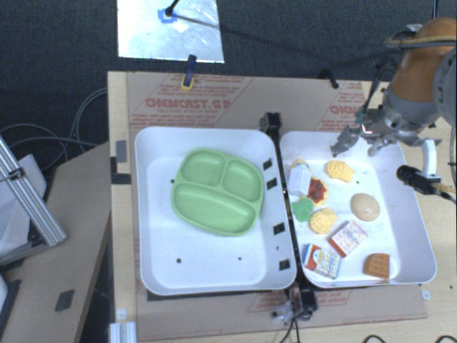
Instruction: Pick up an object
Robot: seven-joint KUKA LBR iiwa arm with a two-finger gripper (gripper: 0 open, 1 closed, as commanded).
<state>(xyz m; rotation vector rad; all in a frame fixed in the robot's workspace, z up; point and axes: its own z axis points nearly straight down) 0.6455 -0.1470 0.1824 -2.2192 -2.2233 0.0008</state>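
Note:
My gripper hangs open above the far edge of the right bin, with nothing between its fingers. Just below it lies a yellow corn-like piece. Further toward the front of the same bin sit a red and white item, a green piece, a second yellow piece, a beige round bun, a small red and white box, a blue and red carton and a brown waffle-like piece.
The left bin holds a green divided plate. A black divider with clips separates the bins. The arm's orange band and grey wrist stand at the right edge. Cardboard lies under both bins.

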